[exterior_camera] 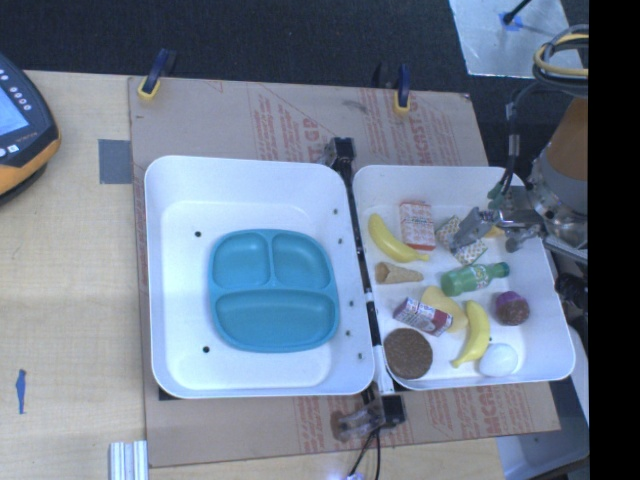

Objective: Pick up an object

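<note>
My gripper (466, 234) hangs low over the back of the right bin (560, 340), reaching in from the right. Just under and beside it lie a red and white packet (416, 223) and a green bottle (474, 277) on its side. A yellow banana (392, 240) rests left of the packet. Further forward are a small can (423, 316), a second banana (474, 333), a purple fruit (512, 308), a brown round disc (408, 352) and a white ball (498, 359). Nothing shows as lifted off the bin floor.
The left bin (170, 218) holds a blue divided plate (273, 290). A tan wedge (396, 273) lies near the wall between the bins. A yellow and black device (20, 118) sits at the bench's far left. Clamps (401, 86) pin the cardboard at the back.
</note>
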`<state>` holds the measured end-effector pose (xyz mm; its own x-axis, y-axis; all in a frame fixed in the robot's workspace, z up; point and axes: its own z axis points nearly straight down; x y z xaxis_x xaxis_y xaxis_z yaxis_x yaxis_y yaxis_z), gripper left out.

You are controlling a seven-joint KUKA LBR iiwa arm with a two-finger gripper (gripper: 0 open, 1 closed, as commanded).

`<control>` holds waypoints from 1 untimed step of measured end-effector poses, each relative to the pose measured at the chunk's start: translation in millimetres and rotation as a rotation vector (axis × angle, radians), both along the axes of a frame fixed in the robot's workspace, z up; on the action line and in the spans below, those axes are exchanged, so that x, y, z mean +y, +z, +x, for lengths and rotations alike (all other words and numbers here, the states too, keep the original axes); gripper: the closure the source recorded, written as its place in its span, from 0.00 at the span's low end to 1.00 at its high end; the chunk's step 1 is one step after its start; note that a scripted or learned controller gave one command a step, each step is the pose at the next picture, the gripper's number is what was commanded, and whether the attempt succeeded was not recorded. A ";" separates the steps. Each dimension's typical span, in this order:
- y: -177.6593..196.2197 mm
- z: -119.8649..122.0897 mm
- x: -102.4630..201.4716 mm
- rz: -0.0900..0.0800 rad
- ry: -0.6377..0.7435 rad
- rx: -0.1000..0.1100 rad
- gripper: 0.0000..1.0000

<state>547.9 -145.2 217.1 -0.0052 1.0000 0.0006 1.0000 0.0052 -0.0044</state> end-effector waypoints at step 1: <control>-112.9 -5.3 11.8 -0.007 0.002 -0.008 0.00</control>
<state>542.5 -133.4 104.1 -0.0068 1.0000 -0.0061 1.0000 0.0068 0.0039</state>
